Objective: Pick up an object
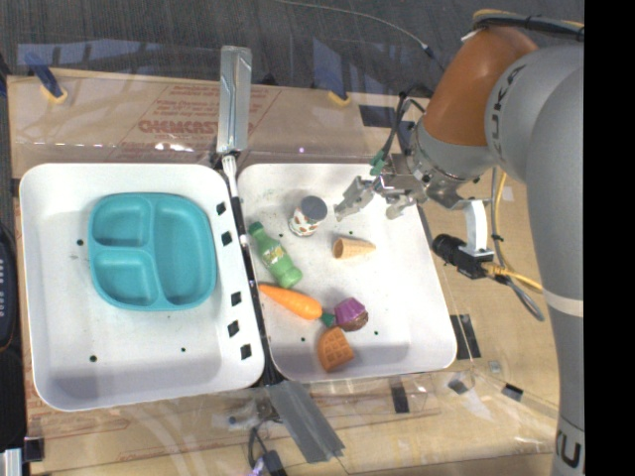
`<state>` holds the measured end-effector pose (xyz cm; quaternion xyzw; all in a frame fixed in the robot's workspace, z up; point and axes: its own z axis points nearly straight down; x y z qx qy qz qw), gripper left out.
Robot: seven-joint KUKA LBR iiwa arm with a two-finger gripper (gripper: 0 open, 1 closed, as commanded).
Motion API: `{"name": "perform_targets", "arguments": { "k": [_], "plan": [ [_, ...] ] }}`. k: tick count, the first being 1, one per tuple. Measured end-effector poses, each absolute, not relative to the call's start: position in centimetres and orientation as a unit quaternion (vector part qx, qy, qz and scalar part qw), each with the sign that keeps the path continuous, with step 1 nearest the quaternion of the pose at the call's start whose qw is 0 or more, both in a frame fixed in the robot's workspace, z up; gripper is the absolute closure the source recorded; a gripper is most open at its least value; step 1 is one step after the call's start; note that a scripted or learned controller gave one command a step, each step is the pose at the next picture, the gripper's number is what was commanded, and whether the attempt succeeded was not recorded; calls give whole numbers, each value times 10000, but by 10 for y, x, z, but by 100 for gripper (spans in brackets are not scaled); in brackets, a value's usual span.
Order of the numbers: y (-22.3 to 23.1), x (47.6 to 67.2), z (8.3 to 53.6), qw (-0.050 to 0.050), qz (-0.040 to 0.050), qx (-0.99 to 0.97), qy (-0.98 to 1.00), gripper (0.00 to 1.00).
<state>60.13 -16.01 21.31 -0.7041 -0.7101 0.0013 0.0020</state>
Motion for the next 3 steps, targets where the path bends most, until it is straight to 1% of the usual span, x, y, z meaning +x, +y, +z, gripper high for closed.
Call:
{"name": "perform_targets", "arguments": {
  "k": [1,2,3],
  "plan": [
    [-136,590,108,-54,-36,-6807,-7325,0],
    [-101,511,91,21,13,-6927,-7212,0],
    [-136,481,92,16,0,-6550,-7556,0]
  ]
}}
